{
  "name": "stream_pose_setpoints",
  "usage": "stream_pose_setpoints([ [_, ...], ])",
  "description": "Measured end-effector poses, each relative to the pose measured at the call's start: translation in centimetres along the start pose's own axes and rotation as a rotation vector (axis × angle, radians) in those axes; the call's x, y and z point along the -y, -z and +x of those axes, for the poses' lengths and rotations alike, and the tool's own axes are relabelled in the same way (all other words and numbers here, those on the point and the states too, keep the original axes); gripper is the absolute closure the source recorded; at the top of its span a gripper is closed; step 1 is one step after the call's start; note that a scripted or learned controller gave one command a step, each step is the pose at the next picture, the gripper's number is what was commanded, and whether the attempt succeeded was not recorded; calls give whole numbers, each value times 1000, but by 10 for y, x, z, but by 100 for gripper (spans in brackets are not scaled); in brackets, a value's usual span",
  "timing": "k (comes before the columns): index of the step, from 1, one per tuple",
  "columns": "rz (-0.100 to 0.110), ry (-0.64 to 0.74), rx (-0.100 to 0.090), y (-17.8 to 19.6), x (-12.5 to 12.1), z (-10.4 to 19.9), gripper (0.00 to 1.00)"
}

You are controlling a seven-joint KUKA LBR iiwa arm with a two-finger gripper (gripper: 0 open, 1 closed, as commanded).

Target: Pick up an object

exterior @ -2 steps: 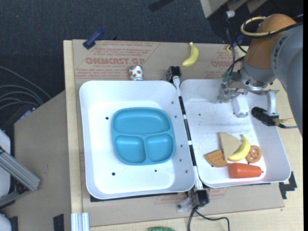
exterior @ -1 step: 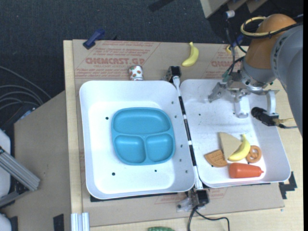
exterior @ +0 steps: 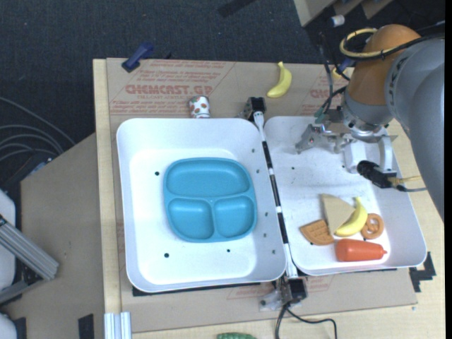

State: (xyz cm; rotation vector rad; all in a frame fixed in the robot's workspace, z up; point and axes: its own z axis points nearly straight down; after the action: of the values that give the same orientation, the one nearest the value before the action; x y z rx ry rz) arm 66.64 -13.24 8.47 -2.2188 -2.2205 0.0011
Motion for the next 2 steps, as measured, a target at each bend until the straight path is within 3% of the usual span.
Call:
stream_pose_setpoints([
  [1, -2, 1, 1, 11, -1, 0, 100],
  [2, -2, 1, 1, 10, -1, 0, 0],
])
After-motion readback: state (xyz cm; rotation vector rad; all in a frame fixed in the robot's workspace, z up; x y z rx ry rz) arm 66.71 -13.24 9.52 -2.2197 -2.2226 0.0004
